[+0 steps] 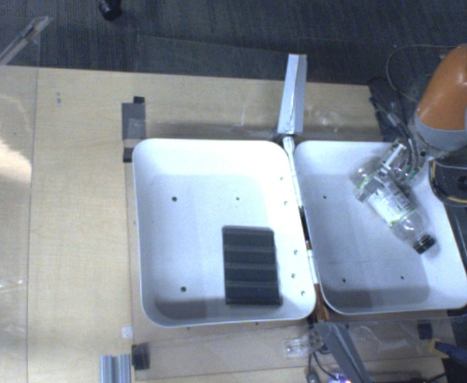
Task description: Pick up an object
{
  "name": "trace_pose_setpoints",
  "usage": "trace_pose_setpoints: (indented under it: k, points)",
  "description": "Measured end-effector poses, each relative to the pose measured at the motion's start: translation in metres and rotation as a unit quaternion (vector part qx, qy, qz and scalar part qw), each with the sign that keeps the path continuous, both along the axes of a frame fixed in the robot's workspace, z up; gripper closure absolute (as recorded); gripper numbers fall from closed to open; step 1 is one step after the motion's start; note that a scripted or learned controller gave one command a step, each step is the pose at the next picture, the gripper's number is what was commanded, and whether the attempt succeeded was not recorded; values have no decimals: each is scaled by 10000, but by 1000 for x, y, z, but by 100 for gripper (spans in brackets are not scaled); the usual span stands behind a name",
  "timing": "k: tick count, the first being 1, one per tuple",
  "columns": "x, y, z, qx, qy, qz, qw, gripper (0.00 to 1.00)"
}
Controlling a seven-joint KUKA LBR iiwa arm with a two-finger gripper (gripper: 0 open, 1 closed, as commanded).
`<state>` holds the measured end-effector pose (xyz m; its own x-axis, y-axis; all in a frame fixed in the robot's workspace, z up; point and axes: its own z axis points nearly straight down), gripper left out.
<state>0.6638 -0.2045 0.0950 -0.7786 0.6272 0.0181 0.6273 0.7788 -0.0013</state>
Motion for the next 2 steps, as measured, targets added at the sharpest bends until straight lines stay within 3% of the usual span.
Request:
trace_pose_setpoints:
  k: [1,2]
  points:
    - [-3,5,6,8,-22,530,9986,0]
    - [-2,3,5,4,-36,382,9993,0]
